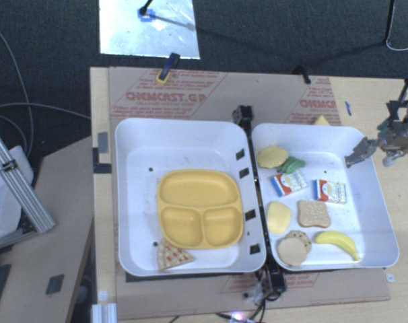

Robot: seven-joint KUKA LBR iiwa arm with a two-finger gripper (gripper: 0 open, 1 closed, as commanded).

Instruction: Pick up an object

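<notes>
The right bin (382, 200) holds several toy foods: a yellow piece (273, 157), a green item (295, 165), two small printed cartons (289, 182) (330, 191), a pale yellow slice (279, 217), a toast slice (314, 213), a round brown biscuit (293, 247) and a banana (338, 242). My gripper (376, 155) hangs over that bin's upper right rim, coming in from the right edge. It is open, with nothing between its fingers. The nearest carton lies down and to the left of it.
The left bin (137, 180) holds a yellow divided plate (200, 207) and a pizza slice (172, 256) at its front. A black hinge strip (252, 180) joins the two bins. Cardboard lies under both bins, and a metal frame (15, 180) stands at the left.
</notes>
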